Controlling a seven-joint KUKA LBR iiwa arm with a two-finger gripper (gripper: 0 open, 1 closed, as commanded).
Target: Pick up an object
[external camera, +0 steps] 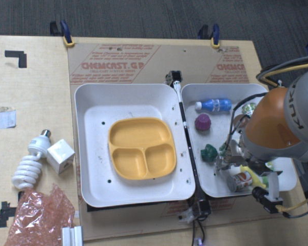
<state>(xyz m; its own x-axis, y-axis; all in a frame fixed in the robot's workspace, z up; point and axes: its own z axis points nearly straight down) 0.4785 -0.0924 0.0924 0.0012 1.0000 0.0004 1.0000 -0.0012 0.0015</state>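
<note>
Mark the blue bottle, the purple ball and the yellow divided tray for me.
blue bottle (pixel 216 105): camera view, middle of its blue body, right bin.
purple ball (pixel 203 122): camera view, centre of its top.
yellow divided tray (pixel 142 148): camera view, on the ridge where its compartments meet, left bin.

The arm (pixel 290 114) comes in from the right edge, its grey shell rounding into a broad orange band (pixel 269 119) above the wrist. Below the band a grey wrist section slants down and to the left toward the near side of the scene. The gripper (pixel 230 164) hangs low at the end of it, a cluster of dark metal parts pointing down. Black and yellow cables loop around the arm's far and near sides.
</note>
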